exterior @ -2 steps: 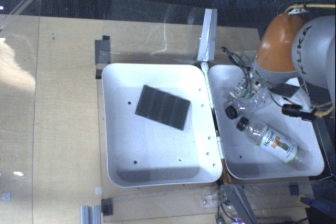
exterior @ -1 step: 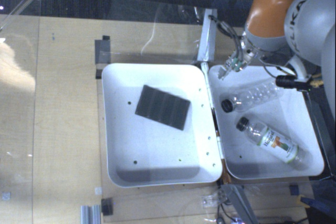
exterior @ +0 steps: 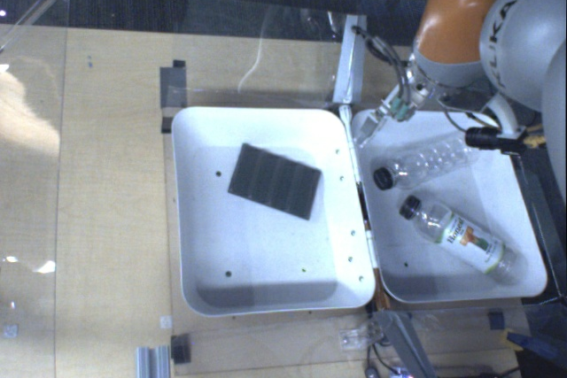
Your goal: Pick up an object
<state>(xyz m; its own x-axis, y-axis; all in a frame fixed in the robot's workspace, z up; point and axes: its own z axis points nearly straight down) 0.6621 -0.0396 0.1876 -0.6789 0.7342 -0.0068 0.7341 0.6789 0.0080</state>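
1. Step in hand: approach, as judged. The arm (exterior: 496,22) hangs over the far edge of the right bin (exterior: 523,279); nothing is lifted yet.
2. Gripper (exterior: 390,115): it sits at the far-left corner of the right bin. Whether it is open or closed cannot be told; nothing is seen gripped.
3. Candidates, right bin: two bottles. One clear bottle (exterior: 425,164) lies near the gripper, its black cap to the left. One labelled bottle (exterior: 456,235) lies nearer the camera, slanting to the right.
4. Left bin (exterior: 190,217): one dark flat pad (exterior: 275,181), lying tilted.
5. Next move, as judged: descend onto the clear bottle, aligned across its body.
6. Count: two bins, two bottles, one pad.
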